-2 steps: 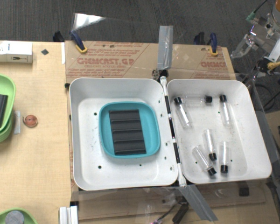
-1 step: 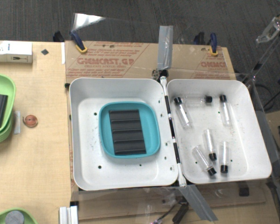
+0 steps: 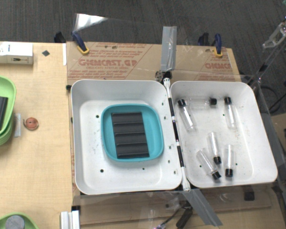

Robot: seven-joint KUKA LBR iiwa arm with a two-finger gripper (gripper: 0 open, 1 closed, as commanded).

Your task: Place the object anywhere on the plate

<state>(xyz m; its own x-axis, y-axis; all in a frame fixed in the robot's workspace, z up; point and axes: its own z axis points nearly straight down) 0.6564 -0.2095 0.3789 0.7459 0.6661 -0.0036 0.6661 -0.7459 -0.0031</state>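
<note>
left bin (image 3: 86, 142): plate (image 3: 155, 128) at centre, ridged insert (image 3: 129, 135) on it | right bin (image 3: 257, 128), touching left bin's side: five tubes — two (image 3: 186, 114) (image 3: 229, 112) toward the back, three (image 3: 213, 148) (image 3: 208, 164) (image 3: 228, 161) clustered toward the front; loose cap (image 3: 212, 101) between the back two

Teal plate (image 3: 132, 132); clear tubes (image 3: 208, 135) apart

From my feed I see dark grey carpet (image 3: 133, 8) beyond the light wooden bench (image 3: 38, 175). A cardboard sheet (image 3: 133, 58) with red print lies across the bench, pinned at its far edge by two blue-and-yellow clamps (image 3: 78, 42). Lighting looks even.
</note>
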